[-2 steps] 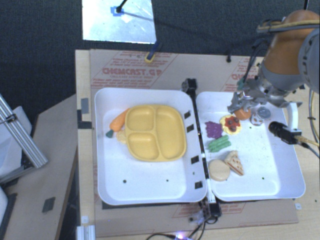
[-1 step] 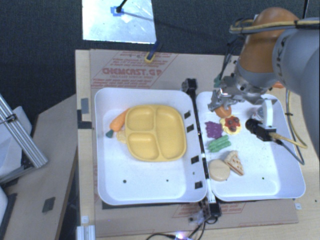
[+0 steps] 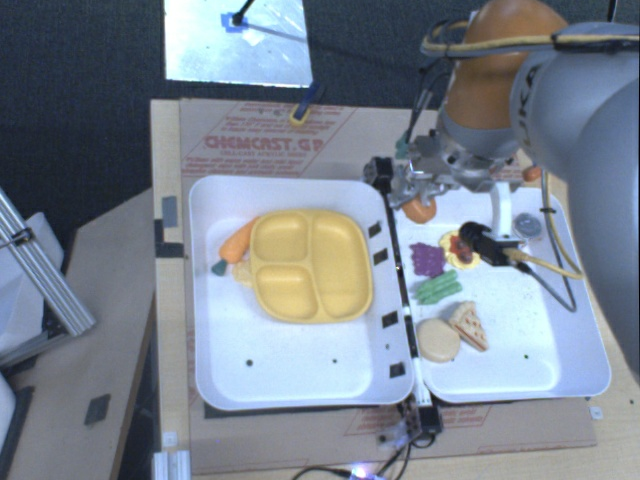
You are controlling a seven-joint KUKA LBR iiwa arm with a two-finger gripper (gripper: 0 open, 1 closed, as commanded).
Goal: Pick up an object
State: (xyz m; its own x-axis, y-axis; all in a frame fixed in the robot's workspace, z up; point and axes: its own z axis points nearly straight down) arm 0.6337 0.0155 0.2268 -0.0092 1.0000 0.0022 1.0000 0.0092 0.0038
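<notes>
The big grey arm (image 3: pixel 575 98) comes in from three o'clock and leans over the right bin (image 3: pixel 590 368); its claw (image 3: pixel 412 182) hangs at the eleven o'clock corner of that bin, close to the wall between the two bins; I cannot tell from here how wide the claw is, or if it has hold of anything. A small orange toy (image 3: pixel 421 209) sits just under the claw, on its six o'clock side, on the bin floor or very near it; I cannot tell if the two touch.

Lower down in the same bin lie some purple grapes (image 3: pixel 427 259); a yellow and red piece (image 3: pixel 462 251) is just beside them at three o'clock; green beans (image 3: pixel 437 288) lie at six o'clock from the grapes; near the bin's seven o'clock corner are a round pale bun (image 3: pixel 438 340) and a wedge slice (image 3: pixel 469 326), side by side and touching.

The left bin (image 3: pixel 215 368) has a yellow plate (image 3: pixel 305 265) with three parts in its middle; a carrot (image 3: pixel 237 240) lies against the plate's nine o'clock edge, tilted.

Both bins rest on brown cardboard (image 3: pixel 260 143); a shiny sheet (image 3: pixel 238 28) lies past it at twelve o'clock.
</notes>
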